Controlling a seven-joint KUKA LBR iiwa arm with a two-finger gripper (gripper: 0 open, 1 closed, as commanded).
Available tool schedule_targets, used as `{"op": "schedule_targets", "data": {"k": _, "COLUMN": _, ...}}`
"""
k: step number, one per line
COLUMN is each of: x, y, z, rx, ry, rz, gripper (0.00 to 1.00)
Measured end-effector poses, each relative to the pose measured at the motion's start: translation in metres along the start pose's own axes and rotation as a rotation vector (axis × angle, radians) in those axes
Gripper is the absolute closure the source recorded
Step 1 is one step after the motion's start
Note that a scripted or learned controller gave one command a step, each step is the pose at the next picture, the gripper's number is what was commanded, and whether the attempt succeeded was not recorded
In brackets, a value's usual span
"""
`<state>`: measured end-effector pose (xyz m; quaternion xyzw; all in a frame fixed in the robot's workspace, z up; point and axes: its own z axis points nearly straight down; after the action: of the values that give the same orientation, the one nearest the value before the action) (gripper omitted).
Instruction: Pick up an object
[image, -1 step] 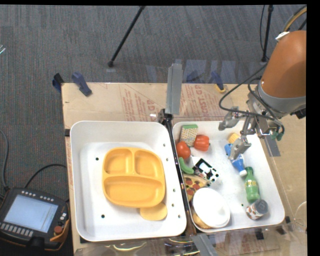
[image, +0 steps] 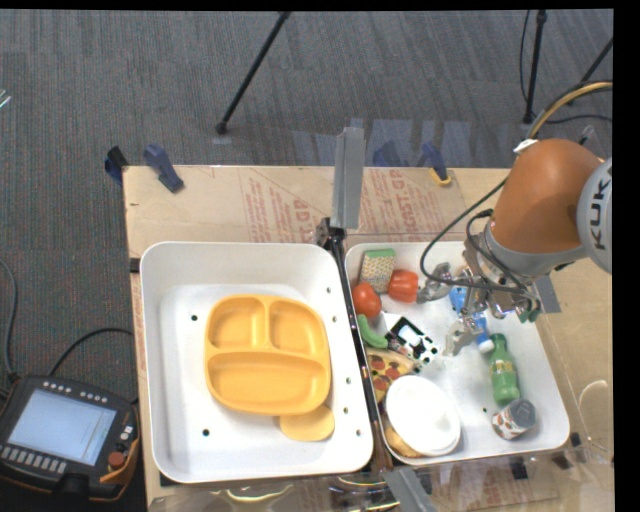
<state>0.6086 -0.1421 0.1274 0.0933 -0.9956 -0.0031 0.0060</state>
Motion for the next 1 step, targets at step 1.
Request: {"op": "schedule_targets", "data": {"k": 1, "x": -0.0194, "y": -0.0408, "z": 0.0426, "rx": 0.004, "ry": -0.009, "rz": -0.031, "gripper": 0.0}}
